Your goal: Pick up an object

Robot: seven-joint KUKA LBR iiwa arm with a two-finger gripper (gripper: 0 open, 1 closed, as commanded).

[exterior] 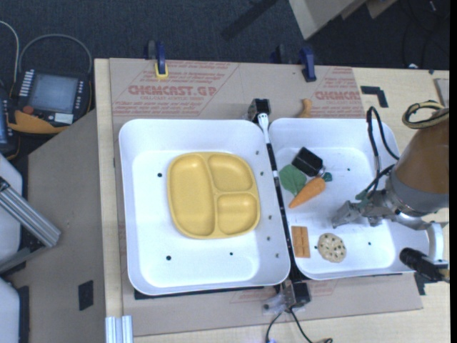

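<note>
Two white bins are seen on the bench; the gripper (345, 214) hangs in the right bin (357, 136), whether apart or together cannot be told. Descent should be centred over the cookie (332, 247) near the front edge

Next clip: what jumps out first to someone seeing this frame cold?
The big yellow divided plate dominates the left bin. In the right bin, a toy carrot lies against a green piece with a black block just above, and a cookie sits near the front beside a small orange card. The arm's pincer hangs low between carrot and cookie.
</note>
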